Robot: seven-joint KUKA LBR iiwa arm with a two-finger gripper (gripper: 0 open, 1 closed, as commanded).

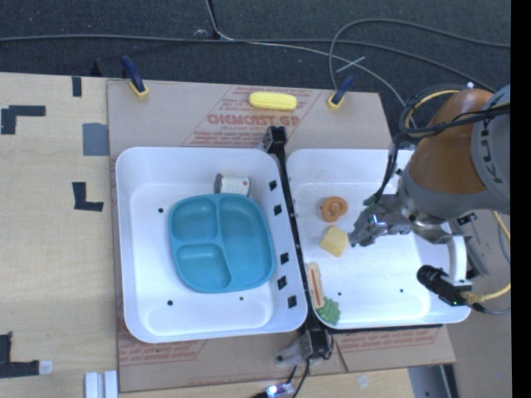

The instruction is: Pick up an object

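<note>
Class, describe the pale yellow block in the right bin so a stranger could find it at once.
Start at the right-hand white bin, where the gripper reaches in. Just left of it lies the pale yellow block, below the round brown coiled piece. It alone is blocky and plain yellow; the hot dog is long.

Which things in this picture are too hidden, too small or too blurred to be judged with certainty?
- Gripper: in the camera view it is small and blurred, so open or shut is unclear.
- Small object behind the blue plate: the plate's rim hides part of it; too small to identify.
- Hot dog and green item at the right bin's edge: the black divider partly covers them.
</note>
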